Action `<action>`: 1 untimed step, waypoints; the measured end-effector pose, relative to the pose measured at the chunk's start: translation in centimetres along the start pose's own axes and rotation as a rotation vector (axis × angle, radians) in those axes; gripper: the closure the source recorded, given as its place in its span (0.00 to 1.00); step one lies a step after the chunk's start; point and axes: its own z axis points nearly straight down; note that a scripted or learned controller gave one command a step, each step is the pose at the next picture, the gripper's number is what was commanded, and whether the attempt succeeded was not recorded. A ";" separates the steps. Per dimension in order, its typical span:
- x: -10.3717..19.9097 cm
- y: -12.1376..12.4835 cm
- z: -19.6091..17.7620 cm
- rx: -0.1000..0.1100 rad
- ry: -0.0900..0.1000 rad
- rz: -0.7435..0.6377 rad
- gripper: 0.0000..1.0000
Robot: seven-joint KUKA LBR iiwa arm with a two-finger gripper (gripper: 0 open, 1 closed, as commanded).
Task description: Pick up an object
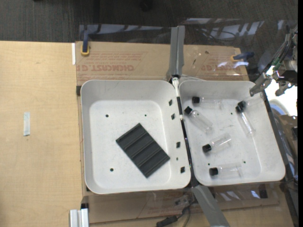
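The pincer [271, 82] is seen above the right bin's [274, 171] far corner, its state not discernible, nothing visibly held.

1. Two bins stand side by side: the left bin [94, 126] and the right bin [265, 160].
2. A ridged slab [142, 150] lies in the left bin, near its middle.
3. Five vials [215, 143] lie scattered in the right bin.
4. The gripper [272, 79] is above the right bin's far right corner.
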 end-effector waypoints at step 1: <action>-1.5 -0.2 12.8 -0.001 0.000 -0.052 0.00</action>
